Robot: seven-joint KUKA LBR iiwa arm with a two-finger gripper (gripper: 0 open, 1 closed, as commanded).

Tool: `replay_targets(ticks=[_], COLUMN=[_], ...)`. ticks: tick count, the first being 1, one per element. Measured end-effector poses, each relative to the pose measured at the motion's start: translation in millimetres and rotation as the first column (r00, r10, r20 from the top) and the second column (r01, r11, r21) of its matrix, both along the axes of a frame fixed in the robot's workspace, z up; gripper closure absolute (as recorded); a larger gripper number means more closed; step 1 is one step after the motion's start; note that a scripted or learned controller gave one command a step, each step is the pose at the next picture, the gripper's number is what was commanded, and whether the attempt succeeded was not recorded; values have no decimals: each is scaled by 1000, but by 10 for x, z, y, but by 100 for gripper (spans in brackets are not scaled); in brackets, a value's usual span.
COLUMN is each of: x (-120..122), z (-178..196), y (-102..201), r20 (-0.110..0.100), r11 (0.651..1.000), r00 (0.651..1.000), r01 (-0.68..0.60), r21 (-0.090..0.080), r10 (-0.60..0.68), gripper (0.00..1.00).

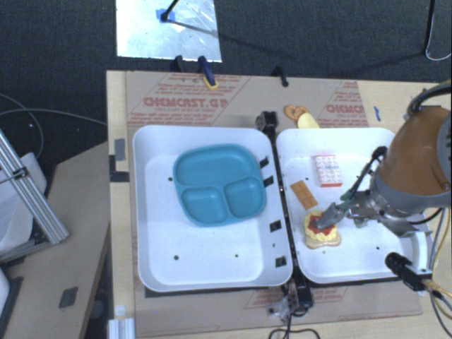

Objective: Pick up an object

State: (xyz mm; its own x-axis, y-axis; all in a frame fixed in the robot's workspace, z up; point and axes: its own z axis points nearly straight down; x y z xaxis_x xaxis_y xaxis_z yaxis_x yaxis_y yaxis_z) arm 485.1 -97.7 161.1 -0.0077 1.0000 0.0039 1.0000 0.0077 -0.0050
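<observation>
In the right bin (pixel 367 274), my gripper (pixel 327 222) is down over a yellow and red toy (pixel 322 236) near the bin's left front. Its dark tips sit on top of the toy's red part. An orange-brown flat block (pixel 304 194) lies just behind the toy. A small white box with red print (pixel 327 170) lies farther back in the same bin. The arm, grey with an orange band (pixel 420 157), comes in from the right.
The left bin (pixel 159 260) holds a blue three-compartment tray (pixel 219 183). A yellow and orange item (pixel 302 117) lies on the cardboard behind the right bin. Black clips run along the divider between the bins (pixel 272 186).
</observation>
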Motion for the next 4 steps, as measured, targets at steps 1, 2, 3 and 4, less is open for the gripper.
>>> replay_targets(ticks=[1,2,3,4], x=[561,374,233,11], z=[-783,469,1048,910], y=[124,683,1166,1826], r20=[11,17,12,6], r11=[1000,1000,1000,1000], r00=[1000,1000,1000,1000], r01=[1,-3,-2,-2], r21=[-5,-2,-2,-2], r10=[-1,3,2,2], gripper=[0,0,0,0])
